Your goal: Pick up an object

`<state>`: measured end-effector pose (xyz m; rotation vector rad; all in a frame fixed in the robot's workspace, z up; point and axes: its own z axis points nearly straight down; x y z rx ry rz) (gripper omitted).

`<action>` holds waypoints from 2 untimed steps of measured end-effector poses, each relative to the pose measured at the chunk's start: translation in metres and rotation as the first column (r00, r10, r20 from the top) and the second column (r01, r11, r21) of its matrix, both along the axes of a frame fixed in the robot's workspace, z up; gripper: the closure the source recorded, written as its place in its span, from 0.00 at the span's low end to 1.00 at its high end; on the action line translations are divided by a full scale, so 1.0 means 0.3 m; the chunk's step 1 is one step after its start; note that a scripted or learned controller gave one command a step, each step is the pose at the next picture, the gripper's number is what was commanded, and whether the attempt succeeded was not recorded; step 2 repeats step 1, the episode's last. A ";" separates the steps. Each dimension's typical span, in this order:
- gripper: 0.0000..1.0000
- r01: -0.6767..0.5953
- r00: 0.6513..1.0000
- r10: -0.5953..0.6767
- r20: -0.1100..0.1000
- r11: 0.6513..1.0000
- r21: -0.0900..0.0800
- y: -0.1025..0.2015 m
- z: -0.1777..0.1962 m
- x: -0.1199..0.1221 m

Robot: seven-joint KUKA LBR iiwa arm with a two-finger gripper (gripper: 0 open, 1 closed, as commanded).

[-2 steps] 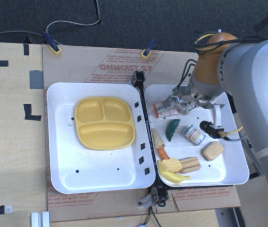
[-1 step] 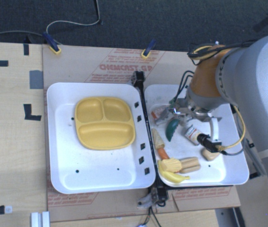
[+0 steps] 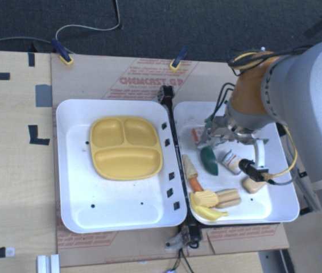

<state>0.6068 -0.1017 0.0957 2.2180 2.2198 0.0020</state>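
In the camera view, the grey arm (image 3: 297, 90) with its orange band is reaching in from the right and bending down over the right bin (image 3: 286, 209). Its claw (image 3: 215, 138) is hanging low over the bin's upper middle, and I cannot tell whether it is open or closed. Nothing is visibly showing between it.

Just below the claw, a dark green, smooth, pepper-shaped toy (image 3: 209, 160) is lying on the bin floor, tilted, touching or nearly touching the claw's tip. Beside it to the right, a small white bottle (image 3: 230, 161) with a dark cap is lying on its side. A tan block (image 3: 254, 185) is sitting further right. Along the bin's left wall, a beige and orange carrot-like piece (image 3: 191, 172) is resting. Near the front, a yellow banana shape (image 3: 207, 205) is lying against a tan cylinder (image 3: 227, 197).

Two shallow white plastic bins are sitting side by side on the surface (image 3: 13, 169). The left bin (image 3: 70, 203) is carrying one yellow three-compartment plate (image 3: 126, 148), glossy and rounded.
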 end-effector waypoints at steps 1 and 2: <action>1.00 0.000 1.000 0.000 -0.002 1.000 0.000 0.032 0.451 -0.099; 1.00 0.000 1.000 0.000 -0.002 1.000 0.000 0.032 0.451 -0.099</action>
